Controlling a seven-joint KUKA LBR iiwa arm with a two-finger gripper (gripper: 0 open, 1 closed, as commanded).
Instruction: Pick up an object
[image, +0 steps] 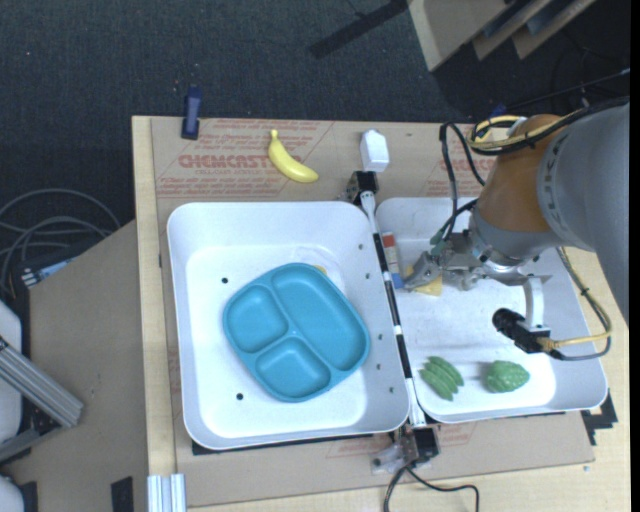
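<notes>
**Over the right bin, the arm bends down toward its far-left corner**

In the right bin (570, 395), the grey arm with its orange band (515, 185) reaches in from the right and tips steeply downward, its wrist turned toward the divider between the two bins. The gripper (432, 268) sits low at the bin's upper left, right over a small yellow object (430, 287) that peeks out just beneath it; whether that object is gripped or merely lying under the tool cannot be told, and the gripper's opening is hidden by its own body. A black cable fitting (520, 330) hangs off the arm over the bin floor. Near the front wall lie two green objects, a leafy one (441, 376) and a rounder one (506, 376), close together but apart. The left bin (190, 260) holds a blue divided plate (294, 330). On the tabletop (150, 300) behind the bins rests a yellow banana (290, 160).
</notes>
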